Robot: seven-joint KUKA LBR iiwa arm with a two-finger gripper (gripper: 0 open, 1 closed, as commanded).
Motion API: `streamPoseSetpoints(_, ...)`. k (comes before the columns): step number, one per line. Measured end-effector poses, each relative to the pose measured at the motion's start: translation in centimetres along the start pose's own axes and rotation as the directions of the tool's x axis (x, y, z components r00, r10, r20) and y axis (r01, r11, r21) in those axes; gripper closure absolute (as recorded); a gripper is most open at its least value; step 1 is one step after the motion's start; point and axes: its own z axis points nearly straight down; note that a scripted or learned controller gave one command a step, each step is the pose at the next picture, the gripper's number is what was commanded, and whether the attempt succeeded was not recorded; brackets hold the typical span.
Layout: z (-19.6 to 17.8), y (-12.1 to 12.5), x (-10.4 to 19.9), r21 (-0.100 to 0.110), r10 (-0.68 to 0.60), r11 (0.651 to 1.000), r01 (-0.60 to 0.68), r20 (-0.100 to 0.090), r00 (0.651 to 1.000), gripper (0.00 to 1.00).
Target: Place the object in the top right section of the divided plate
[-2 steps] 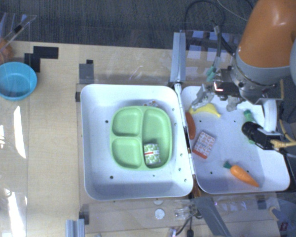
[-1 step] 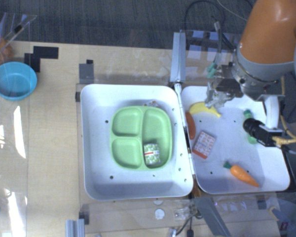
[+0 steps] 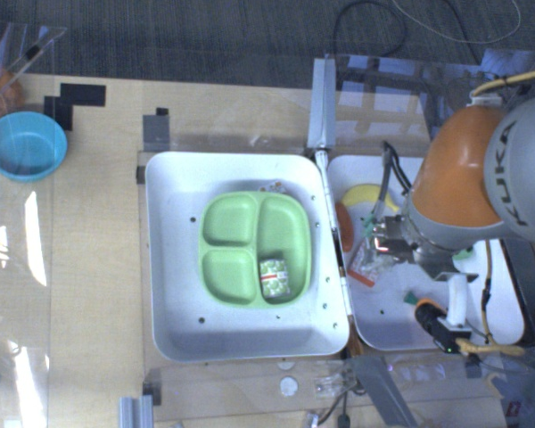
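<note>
A green divided plate (image 3: 242, 239) lies in the left white bin (image 3: 169, 239). A small packet with a green, white and red label (image 3: 275, 277) rests in the plate's large right-hand section, toward its near end. My gripper (image 3: 381, 243) reaches down into the right bin (image 3: 383, 319), over a crumpled clear wrapper (image 3: 364, 259). The arm's orange band and grey body hide most of what lies below it.
In the right bin lie a yellow object (image 3: 366, 194) at the back, a reddish-brown sausage-like item (image 3: 345, 227) by the left wall, and a small orange piece (image 3: 361, 280). A blue bowl (image 3: 25, 145) stands on the bench at far left. Cables run behind the bins.
</note>
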Motion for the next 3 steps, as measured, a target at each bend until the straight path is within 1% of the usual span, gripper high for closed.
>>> streamPoseSetpoints(1,2.3,0.5,-8.2,-0.002,-0.153,0.988,0.153,0.001,0.988,1.00)
streamPoseSetpoints(2,11.3,1.2,-13.5,-0.011,-0.314,0.949,0.314,0.006,0.949,1.00)
streamPoseSetpoints(3,-3.7,3.1,-15.8,-0.007,0.233,0.972,-0.233,0.001,0.972,1.00)
